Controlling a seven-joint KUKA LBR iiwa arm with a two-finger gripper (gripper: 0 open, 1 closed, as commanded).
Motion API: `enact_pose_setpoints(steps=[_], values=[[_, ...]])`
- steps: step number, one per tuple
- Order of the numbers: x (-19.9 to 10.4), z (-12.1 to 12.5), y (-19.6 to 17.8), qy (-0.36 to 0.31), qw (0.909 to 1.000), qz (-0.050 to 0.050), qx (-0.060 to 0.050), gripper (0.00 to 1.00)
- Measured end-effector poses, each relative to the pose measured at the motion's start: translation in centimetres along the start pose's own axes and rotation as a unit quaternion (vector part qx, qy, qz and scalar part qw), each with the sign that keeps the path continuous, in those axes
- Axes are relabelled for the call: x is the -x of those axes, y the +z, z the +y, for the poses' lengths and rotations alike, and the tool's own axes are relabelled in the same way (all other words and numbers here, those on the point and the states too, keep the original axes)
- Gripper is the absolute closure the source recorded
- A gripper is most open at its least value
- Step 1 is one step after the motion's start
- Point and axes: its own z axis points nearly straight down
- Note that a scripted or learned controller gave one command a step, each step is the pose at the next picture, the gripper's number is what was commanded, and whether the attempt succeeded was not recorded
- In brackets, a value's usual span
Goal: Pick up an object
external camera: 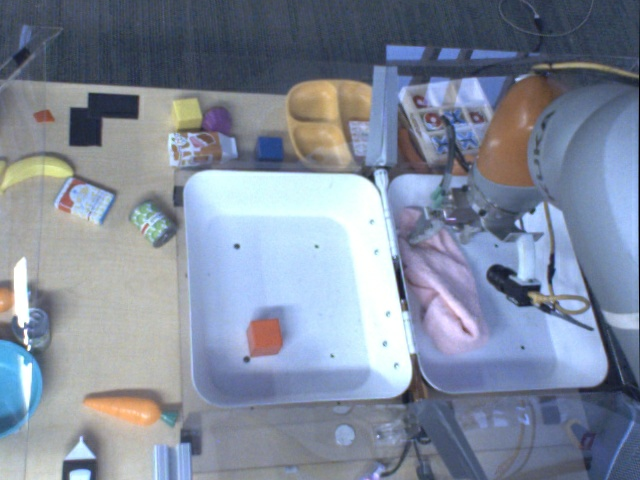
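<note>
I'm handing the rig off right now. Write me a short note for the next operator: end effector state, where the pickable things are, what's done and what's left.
End effector: low over the upper-left part of the right bin, at the top end of the pink cloth. I cannot tell from this view whether it is open or shut, or whether it holds anything.
Things: the pink cloth lies along the right bin's left side. An orange block sits in the lower-left part of the left bin, untouched.
Done: the arm has reached the cloth.
Left: no object is visibly lifted yet. Confirm a grasp, then raise it.
</note>
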Motion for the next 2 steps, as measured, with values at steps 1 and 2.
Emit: enact_pose_setpoints(steps=[1, 2], values=[[-0.1, 0.3, -1.4, -0.004, 1.0000, -0.001, 0.005, 1.00], [-0.9, 4.0, -9.9, -0.177, 0.9842, -0.001, 0.001, 1.00]])
